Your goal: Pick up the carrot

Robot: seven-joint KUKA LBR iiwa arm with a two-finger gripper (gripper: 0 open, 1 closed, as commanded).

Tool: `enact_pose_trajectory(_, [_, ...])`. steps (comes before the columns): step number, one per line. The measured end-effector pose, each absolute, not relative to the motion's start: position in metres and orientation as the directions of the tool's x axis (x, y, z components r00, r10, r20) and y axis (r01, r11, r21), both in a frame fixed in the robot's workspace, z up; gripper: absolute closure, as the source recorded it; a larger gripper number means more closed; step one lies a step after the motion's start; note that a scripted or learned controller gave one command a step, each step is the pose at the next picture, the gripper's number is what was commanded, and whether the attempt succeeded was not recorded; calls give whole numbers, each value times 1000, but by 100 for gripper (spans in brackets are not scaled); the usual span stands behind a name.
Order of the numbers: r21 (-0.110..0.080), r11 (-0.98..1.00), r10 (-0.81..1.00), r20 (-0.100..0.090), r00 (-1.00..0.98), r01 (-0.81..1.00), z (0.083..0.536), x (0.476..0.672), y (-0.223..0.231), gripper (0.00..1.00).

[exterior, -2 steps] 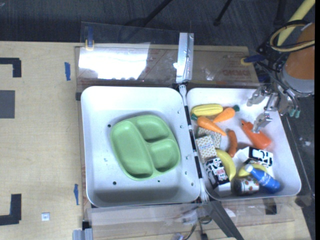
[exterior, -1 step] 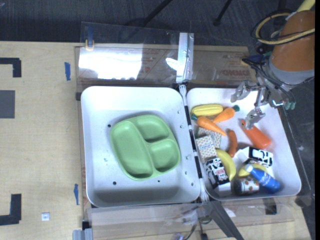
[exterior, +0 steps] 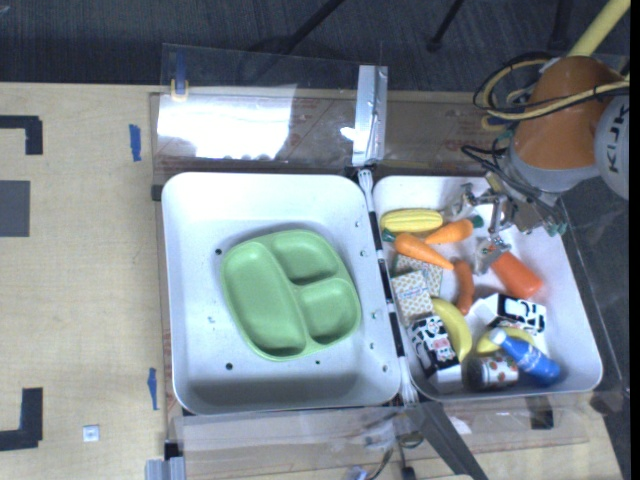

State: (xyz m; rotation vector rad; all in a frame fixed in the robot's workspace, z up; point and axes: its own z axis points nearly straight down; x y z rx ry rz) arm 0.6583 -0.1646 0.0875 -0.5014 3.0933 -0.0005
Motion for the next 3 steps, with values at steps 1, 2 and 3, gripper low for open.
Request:
enact_pose_trajectory(1, [-2, 951, -311, -17, -950, -311, 100, 660, -165, 100])
enact_pose_trajectory(2, [-1, 985, -171, -9, -985, -171, 172, 657, -128, 100])
enact_pose_trajectory(3, [0, 1000, 17, -10, -1000, 17, 230, 669, -90, 100])
